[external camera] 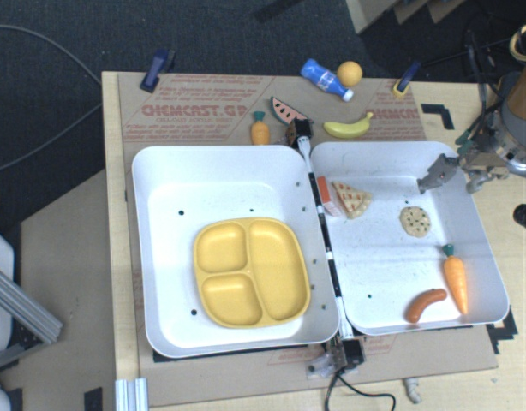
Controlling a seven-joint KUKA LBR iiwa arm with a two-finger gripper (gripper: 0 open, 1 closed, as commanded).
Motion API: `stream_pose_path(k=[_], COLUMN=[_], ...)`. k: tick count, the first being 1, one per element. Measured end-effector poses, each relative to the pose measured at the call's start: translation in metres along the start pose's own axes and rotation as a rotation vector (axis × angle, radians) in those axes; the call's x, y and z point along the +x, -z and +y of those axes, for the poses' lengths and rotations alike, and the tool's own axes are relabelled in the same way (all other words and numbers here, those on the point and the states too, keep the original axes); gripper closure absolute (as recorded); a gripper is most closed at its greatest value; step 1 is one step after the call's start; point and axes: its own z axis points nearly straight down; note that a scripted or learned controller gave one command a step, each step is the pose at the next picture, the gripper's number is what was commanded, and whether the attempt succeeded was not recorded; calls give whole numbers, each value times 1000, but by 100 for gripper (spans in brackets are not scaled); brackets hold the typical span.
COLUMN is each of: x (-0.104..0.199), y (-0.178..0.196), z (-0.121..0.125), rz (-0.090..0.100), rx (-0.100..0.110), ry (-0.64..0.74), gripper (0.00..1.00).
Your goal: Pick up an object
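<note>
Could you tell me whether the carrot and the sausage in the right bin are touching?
Apart. The camera view shows a strip of white bin floor between the carrot and the sausage.

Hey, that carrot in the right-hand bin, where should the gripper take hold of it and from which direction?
Grip the carrot across its orange body near the thicker upper part, coming straight down from above. It lies flat and nearly lengthwise along the right bin's right wall, so close across its narrow width; the sausage sits close by its lower tip.
</note>
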Motion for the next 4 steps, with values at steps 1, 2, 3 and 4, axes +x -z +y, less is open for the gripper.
stream_pose_path(k=[1, 2, 3, 4], x=[29, 76, 91, 92], y=[-28, -126, -125, -114], z=[66, 46, 45, 46], rz=[0, -1, -3, 0], rx=[-2, -6, -9, -13], ry=[1, 1, -1, 0], gripper=[0, 0, 0, 100])
